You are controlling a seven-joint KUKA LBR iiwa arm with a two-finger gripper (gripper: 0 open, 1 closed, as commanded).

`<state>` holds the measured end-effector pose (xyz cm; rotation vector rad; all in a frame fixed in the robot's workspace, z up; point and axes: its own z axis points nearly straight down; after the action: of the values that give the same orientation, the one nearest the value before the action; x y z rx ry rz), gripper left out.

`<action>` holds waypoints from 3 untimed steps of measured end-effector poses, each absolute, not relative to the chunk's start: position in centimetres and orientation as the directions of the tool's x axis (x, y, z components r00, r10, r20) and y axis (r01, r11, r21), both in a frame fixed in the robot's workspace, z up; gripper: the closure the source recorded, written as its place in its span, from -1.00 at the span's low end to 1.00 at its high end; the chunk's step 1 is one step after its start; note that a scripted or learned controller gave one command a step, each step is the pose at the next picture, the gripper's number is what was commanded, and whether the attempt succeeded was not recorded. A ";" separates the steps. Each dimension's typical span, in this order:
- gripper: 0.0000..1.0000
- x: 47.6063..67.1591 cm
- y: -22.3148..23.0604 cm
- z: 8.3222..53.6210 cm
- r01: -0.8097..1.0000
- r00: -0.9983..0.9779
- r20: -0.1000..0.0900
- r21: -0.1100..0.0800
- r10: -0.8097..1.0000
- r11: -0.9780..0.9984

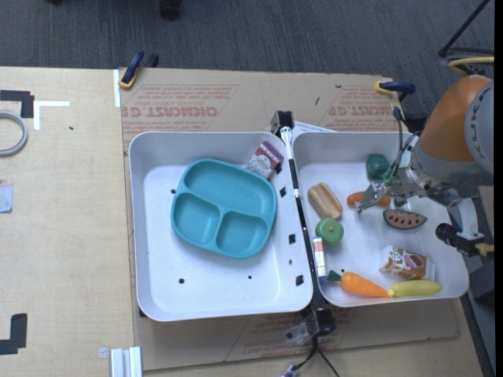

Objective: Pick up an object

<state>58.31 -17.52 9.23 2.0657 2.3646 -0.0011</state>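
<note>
My gripper hangs low over the right bin, near its back middle. A small orange-red piece lies right at its left side, touching or nearly so; I cannot tell if it is gripped. A dark green item sits just behind the gripper. A watermelon slice lies just in front of it, to the right. Further left are a tan bread roll and a green apple. A carrot, a yellow banana and a wrapped snack lie along the front.
The left bin holds a teal divided plate and a small packet at its back right. A thin tube lies against the divider between the bins. The arm's grey and orange body overhangs the right bin's far right.
</note>
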 end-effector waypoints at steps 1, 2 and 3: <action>-1.00 62.2 -21.6 9.2 1.000 0.020 0.014 -0.012 1.000 -0.020; 1.00 62.3 -21.7 10.4 1.000 0.016 0.011 -0.011 1.000 -0.016; -1.00 62.3 -21.4 10.3 1.000 0.015 0.016 -0.012 1.000 -0.015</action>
<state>62.34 -21.41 10.26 2.2524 2.2188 0.0052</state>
